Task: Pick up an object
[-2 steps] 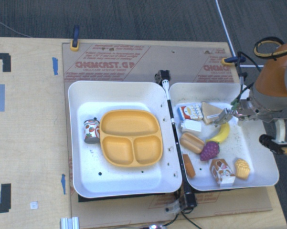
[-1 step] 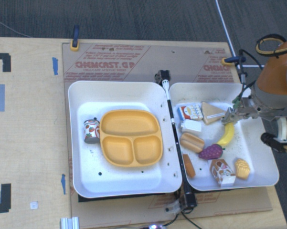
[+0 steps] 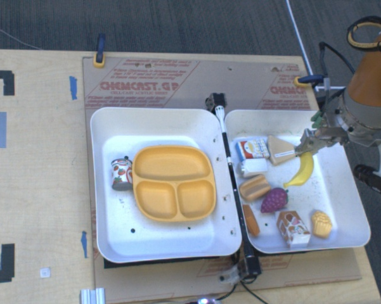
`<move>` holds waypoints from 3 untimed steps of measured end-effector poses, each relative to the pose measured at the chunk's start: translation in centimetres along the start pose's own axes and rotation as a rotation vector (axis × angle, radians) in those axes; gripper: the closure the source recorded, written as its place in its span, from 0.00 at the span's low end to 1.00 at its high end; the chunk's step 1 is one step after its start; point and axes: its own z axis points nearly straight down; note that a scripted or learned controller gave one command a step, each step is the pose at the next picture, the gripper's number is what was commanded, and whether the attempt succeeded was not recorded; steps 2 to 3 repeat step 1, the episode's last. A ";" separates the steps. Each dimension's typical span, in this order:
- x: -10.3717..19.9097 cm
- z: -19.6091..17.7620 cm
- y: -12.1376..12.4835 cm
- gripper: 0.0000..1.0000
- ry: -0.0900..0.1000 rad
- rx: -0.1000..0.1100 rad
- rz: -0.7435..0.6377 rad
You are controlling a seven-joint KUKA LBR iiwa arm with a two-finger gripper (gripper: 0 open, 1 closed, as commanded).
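1. The arm (image 3: 368, 100) is grey, with smooth rounded metal housings.
2. A broad orange band (image 3: 371, 81) wraps the arm above the wrist; it looks like a domed, glossy collar.
3. A yellow ring (image 3: 366, 33) sits at the top of the orange part, with a dark rim around it.
4. Black cables (image 3: 333, 59) loop along the arm's side and run down toward the wrist.
5. The gripper (image 3: 310, 141) is made of dull grey metal, narrower than the wrist, with small blocky parts and thin fingers.
6. A black rounded part (image 3: 371, 177) juts out below the grey housing.
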 end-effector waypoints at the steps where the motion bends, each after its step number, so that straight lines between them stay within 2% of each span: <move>1: 4.9 0.8 -6.0 1.00 0.001 0.004 0.001; 3: 4.9 0.8 -6.0 1.00 0.001 0.004 0.001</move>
